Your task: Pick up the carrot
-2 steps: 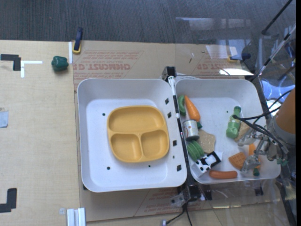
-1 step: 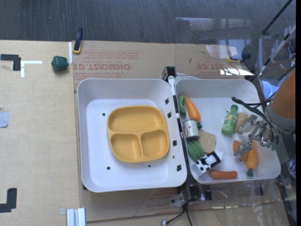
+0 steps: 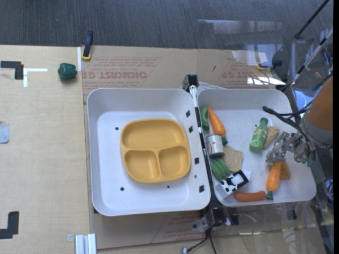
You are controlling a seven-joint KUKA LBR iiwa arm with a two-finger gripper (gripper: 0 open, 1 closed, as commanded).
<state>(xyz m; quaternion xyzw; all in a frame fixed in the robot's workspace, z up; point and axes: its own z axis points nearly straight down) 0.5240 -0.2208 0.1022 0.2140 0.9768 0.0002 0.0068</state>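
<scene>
Your gripper (image 3: 279, 151) hovers in the right bin (image 3: 296, 102), just above a carrot (image 3: 273, 177) lying on the bin floor, not yet lifted. Whether the jaws are apart, you cannot tell. A second carrot (image 3: 216, 121) lies near the divider.

Gripper (image 3: 280, 151) hovers, perhaps touching, above carrot (image 3: 273, 177).
</scene>
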